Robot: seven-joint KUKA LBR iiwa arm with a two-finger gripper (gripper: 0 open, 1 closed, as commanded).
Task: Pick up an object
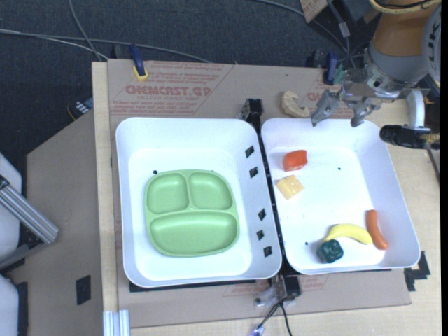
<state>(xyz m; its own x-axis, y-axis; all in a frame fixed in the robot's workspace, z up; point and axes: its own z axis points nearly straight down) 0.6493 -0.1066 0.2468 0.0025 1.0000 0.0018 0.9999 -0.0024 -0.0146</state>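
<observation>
Plywood worktop point(175, 82) bears two white bins, the left bin point(133, 187) holding a green divided tray point(190, 212), the right bin point(350, 187) with open floor among red block point(295, 160), cheese wedge point(290, 186), banana point(350, 234) and sausage point(376, 229), while the hand point(339, 115) hangs spread and unladen over its far rim.

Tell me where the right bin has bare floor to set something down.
Right bin: the widest bare patch is its middle, between the cheese cube and the sausage. The far right corner below the gripper is bare too. The near edge is crowded: banana, dark green object, sausage.
</observation>
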